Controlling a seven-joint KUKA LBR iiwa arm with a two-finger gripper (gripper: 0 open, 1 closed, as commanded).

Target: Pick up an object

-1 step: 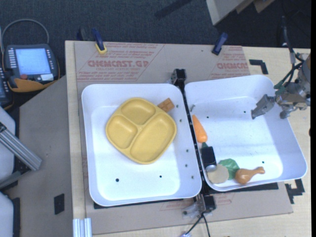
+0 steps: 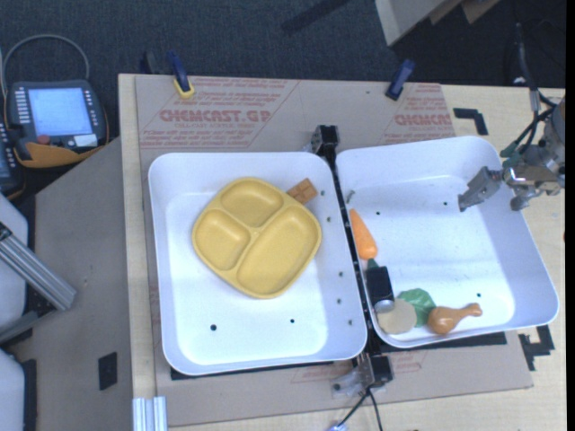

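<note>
My gripper (image 2: 499,194) hovers over the far right part of the right bin (image 2: 449,164), its two fingers spread apart with nothing between them. An orange carrot (image 2: 362,233) lies along that bin's left wall. Below it sit a black block (image 2: 379,284), a pale round piece (image 2: 397,317), a green leafy piece (image 2: 418,300) and a brown drumstick (image 2: 454,315), all in the near left corner. These objects lie well to the left of and below the gripper.
The left bin (image 2: 180,268) holds a yellow divided plate (image 2: 258,236) with a small brown block (image 2: 302,189) at its far right edge. A teach pendant (image 2: 56,119) rests off the bench at left.
</note>
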